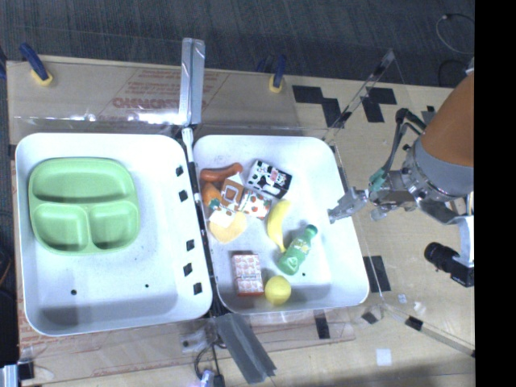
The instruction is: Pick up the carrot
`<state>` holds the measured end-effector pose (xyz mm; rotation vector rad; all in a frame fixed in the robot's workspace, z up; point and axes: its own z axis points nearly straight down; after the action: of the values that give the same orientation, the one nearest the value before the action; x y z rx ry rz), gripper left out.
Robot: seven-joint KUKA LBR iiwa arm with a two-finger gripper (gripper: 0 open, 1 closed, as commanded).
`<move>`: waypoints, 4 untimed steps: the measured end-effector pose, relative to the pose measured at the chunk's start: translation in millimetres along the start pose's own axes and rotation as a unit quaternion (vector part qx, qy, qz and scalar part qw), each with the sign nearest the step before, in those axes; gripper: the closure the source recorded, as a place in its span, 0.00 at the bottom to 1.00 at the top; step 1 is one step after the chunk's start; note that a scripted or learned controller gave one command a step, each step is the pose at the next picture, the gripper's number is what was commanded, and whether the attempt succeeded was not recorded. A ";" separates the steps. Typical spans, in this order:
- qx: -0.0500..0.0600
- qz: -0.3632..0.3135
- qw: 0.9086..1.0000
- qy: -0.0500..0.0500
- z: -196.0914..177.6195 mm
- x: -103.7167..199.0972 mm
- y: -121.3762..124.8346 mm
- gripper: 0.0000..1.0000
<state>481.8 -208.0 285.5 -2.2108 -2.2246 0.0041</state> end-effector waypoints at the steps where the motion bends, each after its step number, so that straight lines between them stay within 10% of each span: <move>1: 0.000 -0.090 0.996 0.000 144.3 -1.2 71.3 0.00; 2: 0.000 -0.071 0.997 -0.001 195.2 77.0 98.7 0.00; 3: -0.001 -0.043 0.999 -0.001 19.6 15.1 40.7 0.00; 4: 0.001 -0.043 0.999 0.000 161.0 3.9 95.0 0.00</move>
<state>575.8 -203.1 123.9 -2.1122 -2.3173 0.0048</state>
